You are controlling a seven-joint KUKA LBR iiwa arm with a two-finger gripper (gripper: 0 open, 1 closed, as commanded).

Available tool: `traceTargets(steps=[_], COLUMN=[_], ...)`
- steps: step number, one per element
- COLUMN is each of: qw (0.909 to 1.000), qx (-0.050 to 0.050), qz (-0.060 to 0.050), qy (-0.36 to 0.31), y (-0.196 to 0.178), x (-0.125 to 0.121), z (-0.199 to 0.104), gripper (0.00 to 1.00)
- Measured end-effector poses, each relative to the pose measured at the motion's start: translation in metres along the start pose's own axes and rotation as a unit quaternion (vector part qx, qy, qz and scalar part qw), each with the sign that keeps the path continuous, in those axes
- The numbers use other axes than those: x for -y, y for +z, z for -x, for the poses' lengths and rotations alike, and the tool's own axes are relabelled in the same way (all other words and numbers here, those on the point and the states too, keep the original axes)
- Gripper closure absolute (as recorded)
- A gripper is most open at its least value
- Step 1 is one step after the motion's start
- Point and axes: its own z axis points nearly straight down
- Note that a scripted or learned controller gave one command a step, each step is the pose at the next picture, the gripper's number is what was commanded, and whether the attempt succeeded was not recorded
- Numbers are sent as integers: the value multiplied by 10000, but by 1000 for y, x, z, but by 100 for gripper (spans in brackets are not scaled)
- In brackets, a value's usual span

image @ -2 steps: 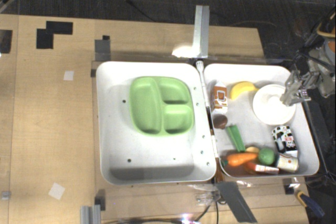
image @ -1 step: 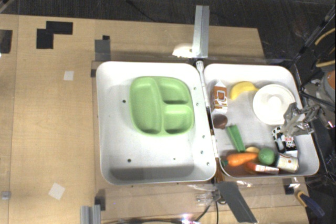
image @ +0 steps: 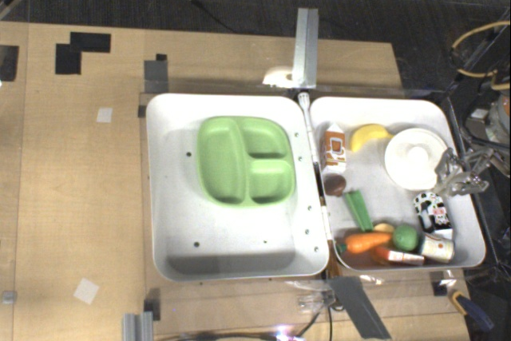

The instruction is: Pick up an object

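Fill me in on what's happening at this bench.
A robot arm is set to pick up an object from two white bins. The left bin holds a green divided tray. The right bin holds the clutter: a banana, a white plate, a small carton, a carrot, a green ball and a black-and-white cow toy. The gripper sits at the right bin's right edge, beside the plate, with nothing seen in it.

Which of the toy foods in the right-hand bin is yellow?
The banana, lying at the bin's far edge between the brown carton and the white plate. The carrot is orange.
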Motion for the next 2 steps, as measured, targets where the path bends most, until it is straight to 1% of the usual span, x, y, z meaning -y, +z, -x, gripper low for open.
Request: traceTargets(steps=[1,2], qw=[9831,9565], qx=[-5,-4], qz=[15,26], qy=[-1832,-2918], y=[-2,30], x=[-9,1], z=[-11,2], gripper=[100,100])
